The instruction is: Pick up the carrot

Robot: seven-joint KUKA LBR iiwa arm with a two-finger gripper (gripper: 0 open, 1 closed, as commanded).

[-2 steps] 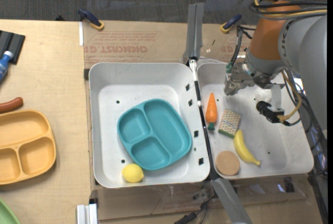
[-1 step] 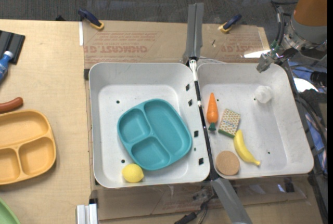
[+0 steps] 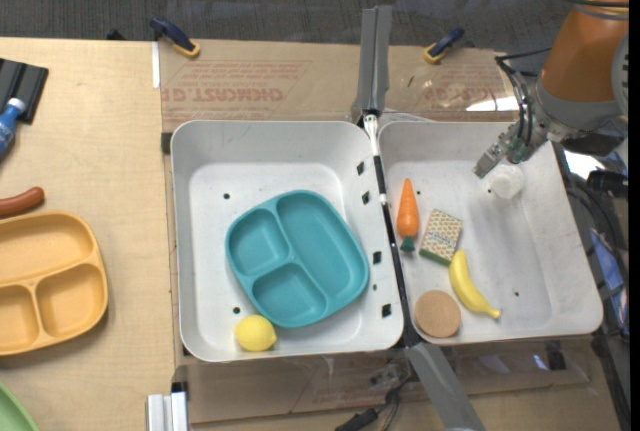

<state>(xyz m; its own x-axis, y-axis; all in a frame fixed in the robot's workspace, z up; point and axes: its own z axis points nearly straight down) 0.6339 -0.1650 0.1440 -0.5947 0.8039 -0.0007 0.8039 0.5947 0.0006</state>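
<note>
claw [image 3: 503, 162]: grip state cannot tell, blurred | carrot [image 3: 407, 208]: apart, in right bin [image 3: 560, 249]

Arm comes in from the right, orange band up top, gripper [image 3: 503, 166] angled down-left below it. Fingertips look kinda blurry from here.
</note>
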